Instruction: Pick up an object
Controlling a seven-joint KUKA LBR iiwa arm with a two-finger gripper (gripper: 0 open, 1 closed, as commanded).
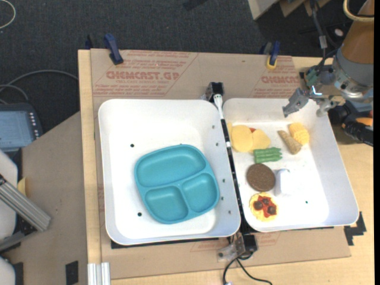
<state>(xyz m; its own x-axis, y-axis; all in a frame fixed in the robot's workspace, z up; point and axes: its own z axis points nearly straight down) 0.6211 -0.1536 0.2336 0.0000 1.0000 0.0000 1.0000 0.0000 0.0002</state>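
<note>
A: What is the biggest thing in view?
B: The counter, a brown board carrying two white bins. The left bin holds a teal divided plate at centre frame.
A: And the right bin?
B: Toy food, clustered in its left half: a yellow slice at top, a corn cob to its right, a green piece below, then a brown round cookie, and a small pizza-like disc lowest.
A: Where is the arm?
B: At upper right of the frame. Its tool hangs over the right bin's top edge, just above the corn cob, fingers apart, nothing between them.
</note>
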